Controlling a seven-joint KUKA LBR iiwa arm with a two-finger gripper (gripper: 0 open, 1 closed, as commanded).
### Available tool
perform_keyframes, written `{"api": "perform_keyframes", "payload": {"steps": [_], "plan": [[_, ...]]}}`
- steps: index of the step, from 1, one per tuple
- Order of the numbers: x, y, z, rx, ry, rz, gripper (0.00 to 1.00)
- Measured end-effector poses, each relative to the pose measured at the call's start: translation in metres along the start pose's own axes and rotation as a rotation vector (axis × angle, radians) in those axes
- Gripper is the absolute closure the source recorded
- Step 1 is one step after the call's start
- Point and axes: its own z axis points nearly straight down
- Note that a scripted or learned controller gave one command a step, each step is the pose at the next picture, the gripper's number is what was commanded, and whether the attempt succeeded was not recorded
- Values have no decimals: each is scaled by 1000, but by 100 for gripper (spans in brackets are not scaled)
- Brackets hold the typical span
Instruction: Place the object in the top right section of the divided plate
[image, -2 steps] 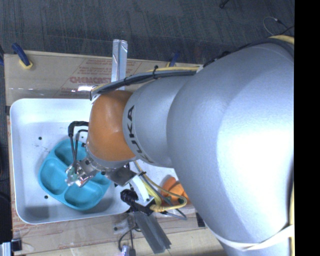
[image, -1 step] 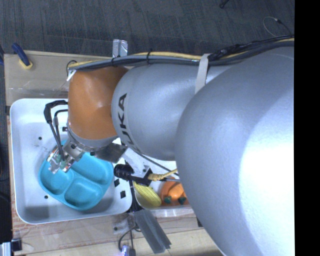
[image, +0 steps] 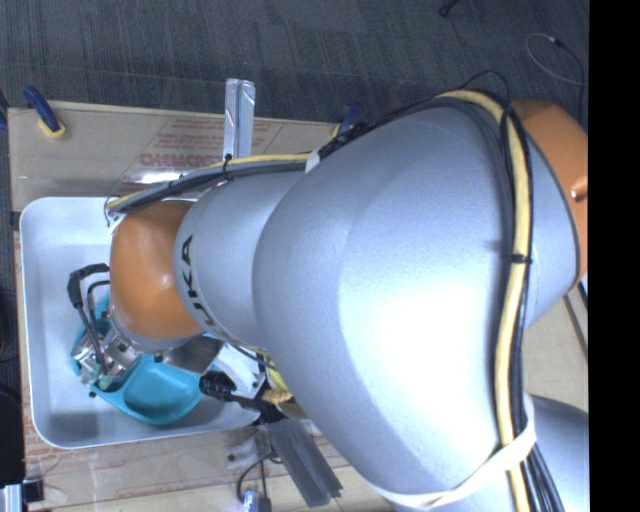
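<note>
- We're watching the gripper (image: 95, 362) working low in the left white bin (image: 40, 300), right against the teal object (image: 155, 392).
- We're judging it light, rigid plastic, slick; its rim looks graspable.
- We cannot tell the grip state.

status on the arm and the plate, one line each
Gripper low in left bin, fingers unclear. Blue divided plate right beside the gripper, partly hidden. Arm blocks most of the view; no grasped object visible.
</note>
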Motion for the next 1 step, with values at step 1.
{"api": "perform_keyframes", "payload": {"steps": [1], "plan": [[-14,-19,8,-11,7,279,100]]}}
